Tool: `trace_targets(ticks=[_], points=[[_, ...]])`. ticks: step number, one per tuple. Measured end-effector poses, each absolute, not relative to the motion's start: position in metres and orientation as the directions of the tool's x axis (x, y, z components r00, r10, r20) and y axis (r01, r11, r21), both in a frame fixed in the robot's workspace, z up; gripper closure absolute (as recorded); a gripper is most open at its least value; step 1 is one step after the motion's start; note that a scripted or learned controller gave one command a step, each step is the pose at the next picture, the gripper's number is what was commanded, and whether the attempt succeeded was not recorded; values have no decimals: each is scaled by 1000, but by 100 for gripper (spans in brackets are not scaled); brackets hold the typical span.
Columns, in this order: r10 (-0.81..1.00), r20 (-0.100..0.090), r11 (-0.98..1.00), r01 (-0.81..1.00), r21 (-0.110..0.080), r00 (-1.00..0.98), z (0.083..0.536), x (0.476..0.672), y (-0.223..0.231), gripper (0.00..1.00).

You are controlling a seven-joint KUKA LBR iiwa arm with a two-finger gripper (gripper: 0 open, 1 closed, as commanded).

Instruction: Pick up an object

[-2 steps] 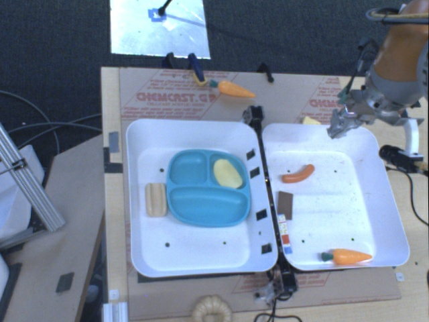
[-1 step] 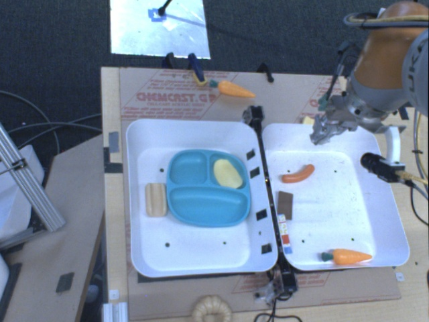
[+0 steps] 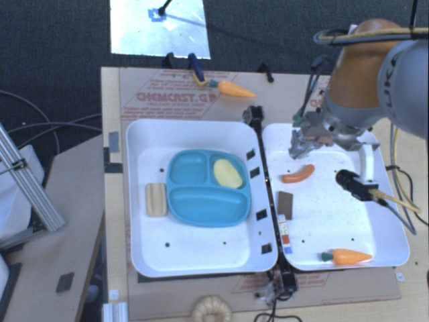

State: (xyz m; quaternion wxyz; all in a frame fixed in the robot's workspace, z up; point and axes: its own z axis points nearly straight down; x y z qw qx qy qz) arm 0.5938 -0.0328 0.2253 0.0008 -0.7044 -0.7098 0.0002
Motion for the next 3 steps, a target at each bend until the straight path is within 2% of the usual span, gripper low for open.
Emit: trace_targets(ticks=[1,2,3], points=[[1000,2,9,1000,-1,-9,217,581,17,100],[1000,1,7,1000,0,-7,231,563,37,100],[1000,1,7,1000,0,-7,234,559,43,100]])
